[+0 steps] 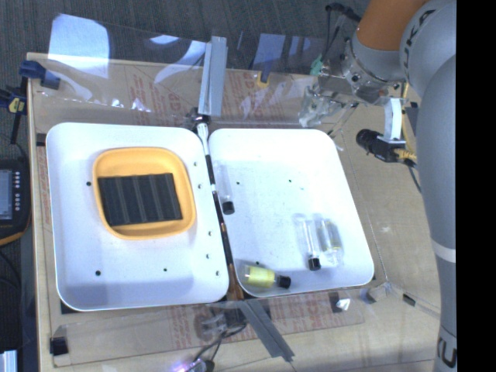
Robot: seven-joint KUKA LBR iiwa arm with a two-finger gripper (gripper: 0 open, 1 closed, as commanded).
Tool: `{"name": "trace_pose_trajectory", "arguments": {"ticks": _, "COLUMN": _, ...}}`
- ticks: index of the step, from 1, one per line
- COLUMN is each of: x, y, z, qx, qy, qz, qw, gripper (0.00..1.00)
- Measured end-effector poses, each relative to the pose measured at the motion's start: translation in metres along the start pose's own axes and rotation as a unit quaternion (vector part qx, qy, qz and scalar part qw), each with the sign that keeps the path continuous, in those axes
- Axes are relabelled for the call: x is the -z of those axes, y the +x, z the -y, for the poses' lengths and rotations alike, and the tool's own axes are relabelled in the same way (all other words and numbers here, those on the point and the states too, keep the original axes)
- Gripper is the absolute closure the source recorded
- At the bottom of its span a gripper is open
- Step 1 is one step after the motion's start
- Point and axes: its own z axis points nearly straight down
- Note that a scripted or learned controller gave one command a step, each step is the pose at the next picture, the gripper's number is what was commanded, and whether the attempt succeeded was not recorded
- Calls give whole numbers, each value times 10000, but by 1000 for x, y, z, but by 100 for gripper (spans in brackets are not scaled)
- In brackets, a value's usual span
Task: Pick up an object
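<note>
- Camera view: the grey arm's two-finger pincer (325,107) hung above the far rim of the right shallow white bin (263,157); whether it was spread or pressed together could not be told.
- Nearer the camera than the pincer, a clear plastic bottle with a black cap (319,241) lay in that bin.
- A small yellow tube with a black cap (264,277) lay at its near edge.
- Left of the pincer, a yellow tray holding a dark ribbed insert (142,193) sat in the left white bin (77,270).
</note>
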Motion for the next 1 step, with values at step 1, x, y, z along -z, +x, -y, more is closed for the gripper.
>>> {"name": "trace_pose_trajectory", "arguments": {"ticks": 1, "x": -22, "y": 12, "z": -1, "qx": 1510, "qy": 5, "qz": -7, "qw": 9885, "gripper": 100}}
